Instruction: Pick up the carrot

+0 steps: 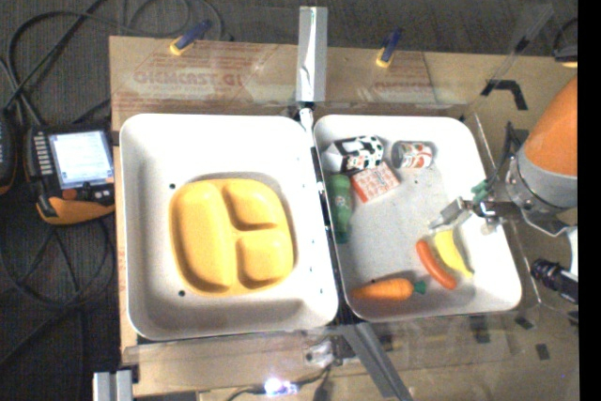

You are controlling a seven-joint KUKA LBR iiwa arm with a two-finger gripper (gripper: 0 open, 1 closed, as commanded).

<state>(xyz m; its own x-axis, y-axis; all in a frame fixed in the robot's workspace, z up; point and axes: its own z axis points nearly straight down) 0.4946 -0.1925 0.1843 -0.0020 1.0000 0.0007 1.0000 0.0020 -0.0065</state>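
Observation:
The carrot (pixel 387 289), orange with a green stub at its right end, lies flat along the front wall of the right bin (pixel 404 221). My gripper (pixel 449 213) hovers over the right side of that bin, up and to the right of the carrot and well apart from it. It is open, and nothing sits between its fingers. Just below the gripper lie a yellow banana (pixel 454 253) and a red-orange sausage (pixel 435 264), side by side.
At the back of the right bin are a cow-patterned carton (pixel 358 150), a small can (pixel 413 154), a red and white box (pixel 375 184) and a green bottle (pixel 339 204) by the left wall. The left bin (pixel 141 202) holds a yellow divided tray (pixel 235 233).

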